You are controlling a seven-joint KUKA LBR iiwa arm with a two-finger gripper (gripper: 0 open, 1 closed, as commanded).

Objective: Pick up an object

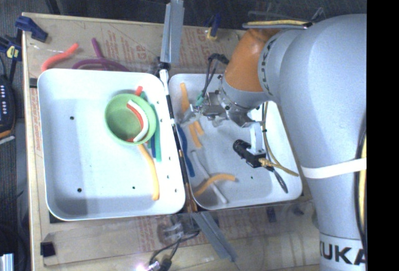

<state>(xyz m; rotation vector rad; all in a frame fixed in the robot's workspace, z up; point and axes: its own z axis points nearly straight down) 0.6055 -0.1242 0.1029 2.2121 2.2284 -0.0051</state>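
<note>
Orange strip (196,132) lying lengthwise just left and below gripper (198,111), long axis nearly up-down in right bin (287,192); finger opening impossible to tell.

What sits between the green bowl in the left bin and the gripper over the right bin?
In the camera view, a green stick beside the green bowl, then the two bins' adjoining rims, then a blue stick and orange sticks before the gripper.
</note>
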